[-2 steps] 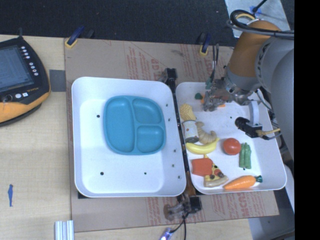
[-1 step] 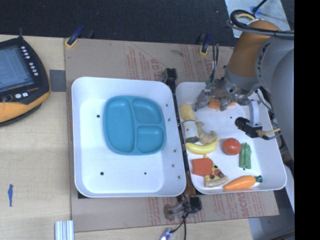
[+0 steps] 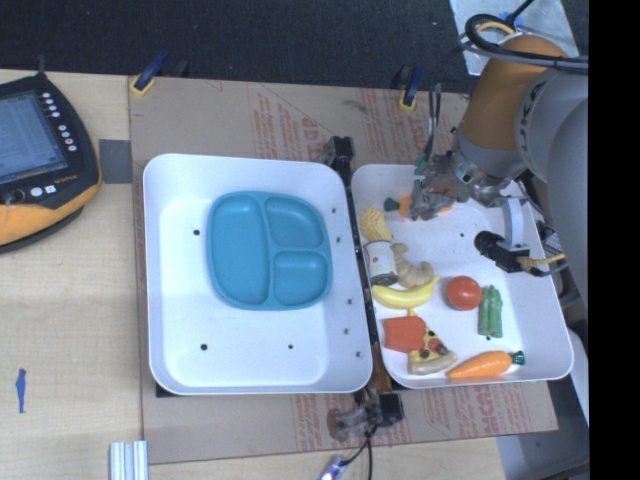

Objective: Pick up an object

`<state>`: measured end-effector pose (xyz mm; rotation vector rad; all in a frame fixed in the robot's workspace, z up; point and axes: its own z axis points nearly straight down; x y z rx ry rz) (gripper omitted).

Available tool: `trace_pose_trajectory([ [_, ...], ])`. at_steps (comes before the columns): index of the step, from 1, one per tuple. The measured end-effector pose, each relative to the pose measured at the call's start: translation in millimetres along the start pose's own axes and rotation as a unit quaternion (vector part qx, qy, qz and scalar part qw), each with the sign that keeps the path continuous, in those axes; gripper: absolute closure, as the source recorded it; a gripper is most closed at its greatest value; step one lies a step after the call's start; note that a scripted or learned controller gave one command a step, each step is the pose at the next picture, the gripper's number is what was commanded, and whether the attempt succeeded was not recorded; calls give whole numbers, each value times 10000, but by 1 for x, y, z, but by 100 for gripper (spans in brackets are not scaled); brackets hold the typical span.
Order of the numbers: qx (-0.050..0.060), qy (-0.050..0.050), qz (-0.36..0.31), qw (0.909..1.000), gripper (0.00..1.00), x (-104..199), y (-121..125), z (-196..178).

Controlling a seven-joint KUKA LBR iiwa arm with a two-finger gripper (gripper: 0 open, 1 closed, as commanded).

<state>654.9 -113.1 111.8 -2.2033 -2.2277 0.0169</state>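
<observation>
I see two smooth, slightly glossy white plastic bins on a matt brown cardboard sheet over a pale wood-look bench. The blue divided plate looks matt plastic.

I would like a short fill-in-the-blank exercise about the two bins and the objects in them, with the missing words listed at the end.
1. The blue divided plate lies in the ____ bin of the camera view.
2. The tomato lies between the banana and the ____ vegetable.
3. The carrot lies at the near edge of the right bin, beside the ____ slice.
4. The gripper is at the ____ end of the right bin.

Missing words: left; green; pizza; far
</observation>
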Motion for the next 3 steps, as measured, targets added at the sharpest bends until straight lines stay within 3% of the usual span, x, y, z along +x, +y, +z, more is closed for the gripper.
trace_pose_trajectory([
  [1,2,0,-1,10000,0,0,0,0],
  [2,-9,-5,-5,10000,100,-1,0,-10],
  [3,-8,-6,-6,10000,0,-1,0,-10],
])
